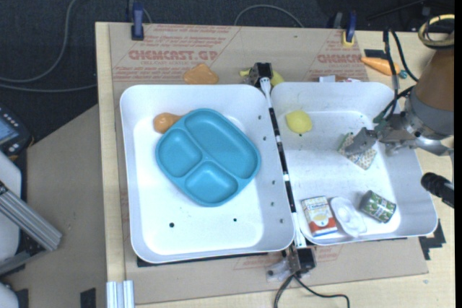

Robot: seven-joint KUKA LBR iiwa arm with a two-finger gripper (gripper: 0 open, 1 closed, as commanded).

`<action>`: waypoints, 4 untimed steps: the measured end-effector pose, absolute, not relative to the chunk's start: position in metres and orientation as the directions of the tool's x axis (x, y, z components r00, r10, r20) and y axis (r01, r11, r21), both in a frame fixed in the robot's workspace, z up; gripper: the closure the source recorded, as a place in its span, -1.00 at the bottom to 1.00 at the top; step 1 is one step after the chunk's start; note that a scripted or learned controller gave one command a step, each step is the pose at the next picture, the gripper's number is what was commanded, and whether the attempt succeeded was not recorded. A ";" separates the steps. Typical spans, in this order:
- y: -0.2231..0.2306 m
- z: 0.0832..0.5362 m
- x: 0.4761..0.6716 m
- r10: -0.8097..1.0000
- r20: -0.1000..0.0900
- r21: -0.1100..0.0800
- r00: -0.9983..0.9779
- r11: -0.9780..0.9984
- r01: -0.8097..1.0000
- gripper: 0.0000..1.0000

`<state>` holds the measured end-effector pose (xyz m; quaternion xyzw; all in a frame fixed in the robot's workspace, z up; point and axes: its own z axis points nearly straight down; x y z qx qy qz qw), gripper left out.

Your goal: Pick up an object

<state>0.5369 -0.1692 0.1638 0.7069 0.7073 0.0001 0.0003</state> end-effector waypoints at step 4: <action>-0.142 0.111 0.591 1.000 0.000 0.002 -0.008 0.008 1.000 1.00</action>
